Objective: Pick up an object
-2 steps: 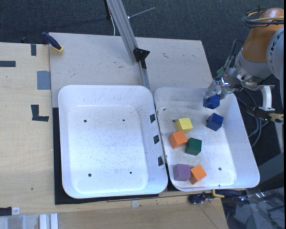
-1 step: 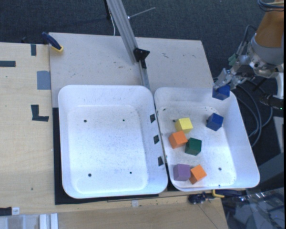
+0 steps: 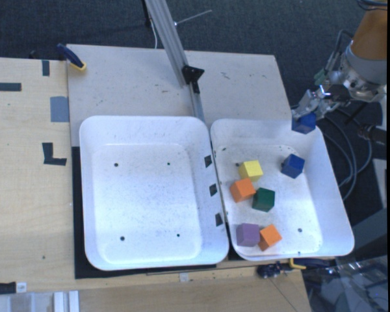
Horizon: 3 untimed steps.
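Gripper (image 3: 310,112) partly blurred, fingers clamped on a blue cube (image 3: 304,123) above the right bin's (image 3: 331,174) upper rim. In the bin: matte blocks, yellow (image 3: 251,169), orange (image 3: 242,189), green (image 3: 264,199), purple (image 3: 247,234)

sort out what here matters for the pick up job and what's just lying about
Job:
claw, at the right bin's top right corner, with a blue block at its tip
blue cube
yellow cube
orange cube
green cube
purple cube
small orange cube

Lying about:
left bin
metal bar
clamp
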Each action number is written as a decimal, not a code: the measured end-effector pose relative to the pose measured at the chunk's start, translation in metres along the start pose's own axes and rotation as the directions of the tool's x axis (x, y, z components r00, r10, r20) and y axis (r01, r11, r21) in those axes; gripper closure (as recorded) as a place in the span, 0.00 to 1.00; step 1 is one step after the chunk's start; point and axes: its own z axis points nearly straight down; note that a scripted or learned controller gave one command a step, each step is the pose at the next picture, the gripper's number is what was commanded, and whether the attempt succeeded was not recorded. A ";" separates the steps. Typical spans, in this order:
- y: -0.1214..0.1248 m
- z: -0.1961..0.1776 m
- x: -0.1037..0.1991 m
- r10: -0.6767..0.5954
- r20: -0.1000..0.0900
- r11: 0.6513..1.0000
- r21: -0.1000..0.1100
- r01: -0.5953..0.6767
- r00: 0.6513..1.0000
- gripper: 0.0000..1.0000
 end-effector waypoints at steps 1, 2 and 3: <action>-0.010 0.015 0.052 -0.003 -0.001 1.000 0.004 0.003 1.000 1.00; -0.026 0.008 0.100 -0.001 0.000 1.000 0.002 0.001 1.000 1.00; -0.033 0.005 0.146 -0.005 -0.001 1.000 0.003 0.005 1.000 1.00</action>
